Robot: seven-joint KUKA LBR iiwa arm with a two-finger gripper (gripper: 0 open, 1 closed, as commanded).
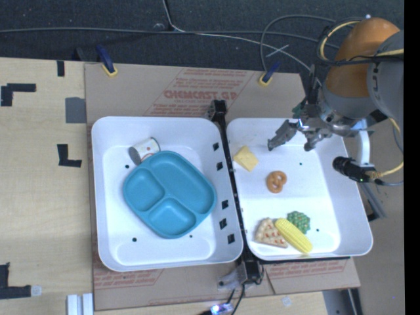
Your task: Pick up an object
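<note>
Yellow cheese wedge (246, 158) lies near the top left of the right bin (348, 241), with a pretzel (276, 181) just below it and pizza (270, 232), corn (294, 235) and broccoli (300, 220) near the front. The end effector (294, 138) hovers above the bin's back, fingers spread and empty. Approach looks underway; next it must descend over one item and close.

The picture's right edge is cutting off the grey arm with its orange band (367, 58). The blue three-compartment plastic tray (169, 193) is hiding part of the small white cup (144, 149).
</note>
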